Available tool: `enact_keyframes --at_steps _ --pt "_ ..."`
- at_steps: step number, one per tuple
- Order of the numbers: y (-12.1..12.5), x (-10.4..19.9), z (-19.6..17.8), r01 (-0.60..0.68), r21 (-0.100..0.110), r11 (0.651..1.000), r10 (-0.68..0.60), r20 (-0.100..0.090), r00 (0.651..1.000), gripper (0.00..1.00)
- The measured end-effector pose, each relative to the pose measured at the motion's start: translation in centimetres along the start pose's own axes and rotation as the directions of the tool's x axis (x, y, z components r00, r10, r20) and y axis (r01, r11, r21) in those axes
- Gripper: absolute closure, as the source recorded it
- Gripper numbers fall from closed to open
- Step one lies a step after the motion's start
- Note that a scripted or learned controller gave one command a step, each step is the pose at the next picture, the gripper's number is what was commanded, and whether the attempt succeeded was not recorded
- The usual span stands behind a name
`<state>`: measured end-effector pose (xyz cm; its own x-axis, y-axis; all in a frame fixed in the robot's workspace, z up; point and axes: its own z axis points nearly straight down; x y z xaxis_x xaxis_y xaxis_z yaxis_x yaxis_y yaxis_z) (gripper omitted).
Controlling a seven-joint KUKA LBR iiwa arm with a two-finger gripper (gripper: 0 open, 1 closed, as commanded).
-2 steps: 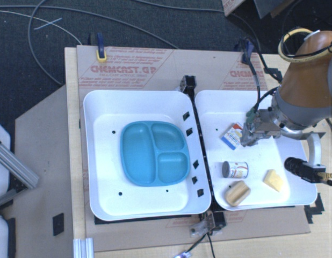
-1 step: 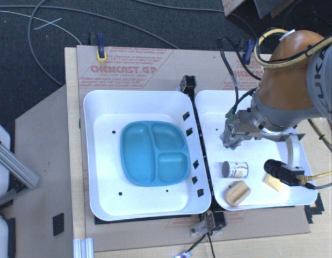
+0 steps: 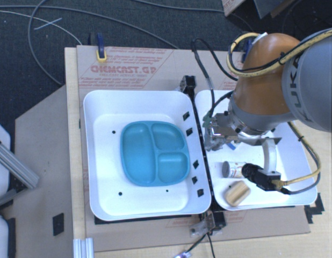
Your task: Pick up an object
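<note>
My gripper (image 3: 216,137) hangs low over the left part of the right bin (image 3: 301,144), close to the divider between the two bins. A small white tube with a grey cap (image 3: 231,170) lies just below and to the right of the gripper, apart from it. Further toward the front of the same bin rests a tan wooden block (image 3: 236,192). The arm's orange band and grey wrist hide most of the right bin's floor. Nothing shows held by the gripper.
A blue divided plate (image 3: 154,152) lies in the middle of the left bin (image 3: 101,144). A black clip row runs along the divider (image 3: 194,144). Cardboard lines the bench under the bins, and cables cross the dark floor at the back.
</note>
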<state>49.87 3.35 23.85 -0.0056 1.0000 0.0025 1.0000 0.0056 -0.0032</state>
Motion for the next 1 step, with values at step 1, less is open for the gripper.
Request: enact_keyframes --at_steps 1 --pt "1.15 4.97 -0.08 0.001 -0.004 1.000 -0.001 0.000 1.000 1.00"
